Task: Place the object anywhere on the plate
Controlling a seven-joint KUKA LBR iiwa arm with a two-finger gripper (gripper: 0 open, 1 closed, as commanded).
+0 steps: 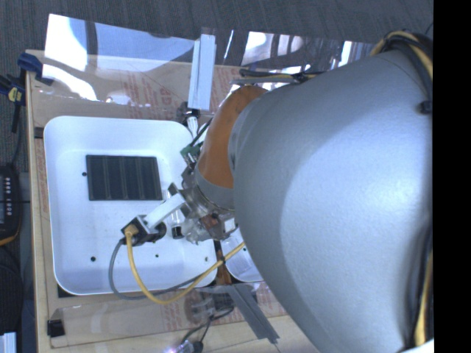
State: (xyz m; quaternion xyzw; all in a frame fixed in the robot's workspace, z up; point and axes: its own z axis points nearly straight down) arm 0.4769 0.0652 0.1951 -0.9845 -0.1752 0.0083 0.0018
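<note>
The gripper (196, 225) is seen over the right-hand part of the left bin (56, 197), low above its white floor. Whether it is open, closed or carrying anything cannot be told, as the wrist hides it. The object itself cannot be made out and may be hidden under the wrist. The dark rectangular plate (124, 177) lies flat in the same bin, up and to the view's left of the gripper and apart from it, with its long axis across the view. A sliver of the right bin (240, 268) is seen under the arm (331, 197).
</note>
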